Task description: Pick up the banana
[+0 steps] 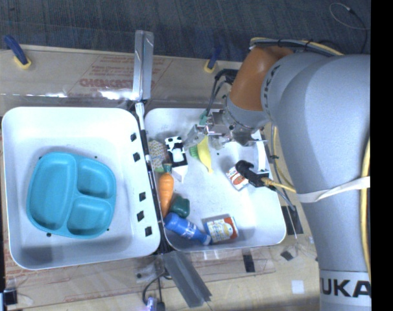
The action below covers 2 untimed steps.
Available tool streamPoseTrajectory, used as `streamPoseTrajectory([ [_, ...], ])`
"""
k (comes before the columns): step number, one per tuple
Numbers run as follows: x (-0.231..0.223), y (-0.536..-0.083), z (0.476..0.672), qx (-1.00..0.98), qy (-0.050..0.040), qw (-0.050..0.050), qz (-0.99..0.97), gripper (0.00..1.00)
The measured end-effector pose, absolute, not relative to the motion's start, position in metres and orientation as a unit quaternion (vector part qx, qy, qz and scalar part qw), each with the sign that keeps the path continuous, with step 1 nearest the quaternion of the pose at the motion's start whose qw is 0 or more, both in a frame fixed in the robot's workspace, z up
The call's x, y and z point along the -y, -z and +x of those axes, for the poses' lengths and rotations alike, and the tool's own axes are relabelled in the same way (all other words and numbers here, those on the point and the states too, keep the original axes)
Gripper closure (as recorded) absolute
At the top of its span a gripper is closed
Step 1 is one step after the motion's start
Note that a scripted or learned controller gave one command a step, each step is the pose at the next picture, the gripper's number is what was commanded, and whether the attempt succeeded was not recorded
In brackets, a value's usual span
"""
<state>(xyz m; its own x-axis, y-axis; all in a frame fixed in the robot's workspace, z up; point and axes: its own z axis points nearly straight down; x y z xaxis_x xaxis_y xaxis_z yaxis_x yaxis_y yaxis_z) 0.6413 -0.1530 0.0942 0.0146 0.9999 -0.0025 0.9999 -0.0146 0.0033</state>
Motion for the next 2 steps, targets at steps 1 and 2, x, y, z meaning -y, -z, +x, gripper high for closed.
streamPoseTrajectory([
  [1, 0.152, -0.103, 0.641, -0.703, 0.0002, 0.001, 0.711, 1.0],
  [2, 0.052, -0.252, 0.655, -0.715, 0.0004, -0.001, 0.699, 1.0],
])
